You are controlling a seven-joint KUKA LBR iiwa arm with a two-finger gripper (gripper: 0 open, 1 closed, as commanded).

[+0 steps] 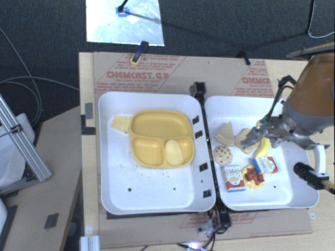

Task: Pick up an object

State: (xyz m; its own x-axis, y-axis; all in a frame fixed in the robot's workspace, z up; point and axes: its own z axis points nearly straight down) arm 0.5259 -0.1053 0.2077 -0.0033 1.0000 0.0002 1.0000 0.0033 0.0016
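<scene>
Gripper (255,138) first: we see it low in the right bin (293,195), fingers slightly parted and holding nothing, just beside a banana (263,147) and tan wedges (226,134). Leftward, a yellow divided tray (157,124) sits in the left bin (112,187). Nearer lie a juice carton (234,177) and cookie (222,154).

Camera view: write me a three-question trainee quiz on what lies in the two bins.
1. True or false: the yellow divided tray lies in the left bin.
2. Which item lies nearest the pincer? A) round cookie B) banana C) juice carton
3. Fill in: the pale oval piece sits in the tray's lower ______ compartment.

Key: 1 true; 2 B; 3 right.
</scene>
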